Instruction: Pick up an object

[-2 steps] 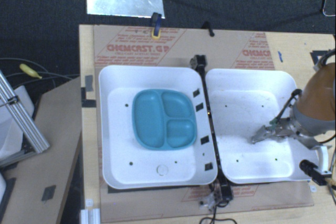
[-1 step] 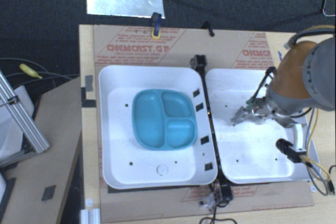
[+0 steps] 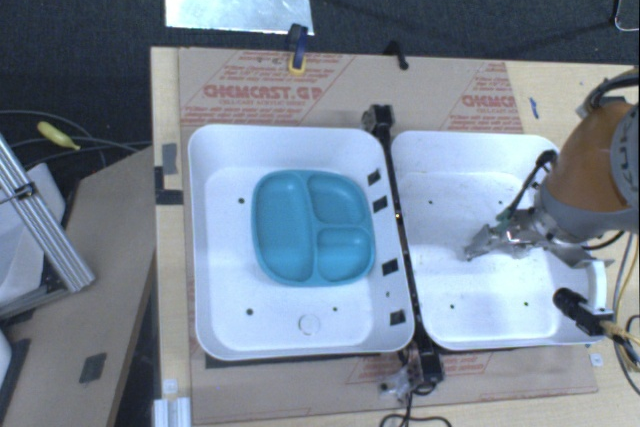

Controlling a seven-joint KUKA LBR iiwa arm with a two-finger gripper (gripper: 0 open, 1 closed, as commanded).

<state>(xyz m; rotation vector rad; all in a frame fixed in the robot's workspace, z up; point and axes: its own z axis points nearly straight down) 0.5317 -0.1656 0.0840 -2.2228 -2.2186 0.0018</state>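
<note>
Plate [image 3: 312, 226]: blue, three-compartment, flat in left bin [image 3: 215, 215], long axis roughly left-right
Right bin [image 3: 450, 310]: gripper [image 3: 490, 243] low inside
Jaws: spread undeterminable

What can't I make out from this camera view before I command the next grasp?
- Tool in the right bin: too small and blurred to tell whether anything sits between its tips.
- Arm: cut off by the right edge, and it covers part of the right bin's floor behind it.
- Blue divided plate in the left bin: whether its rim leaves room for a grip cannot be judged from above.
</note>
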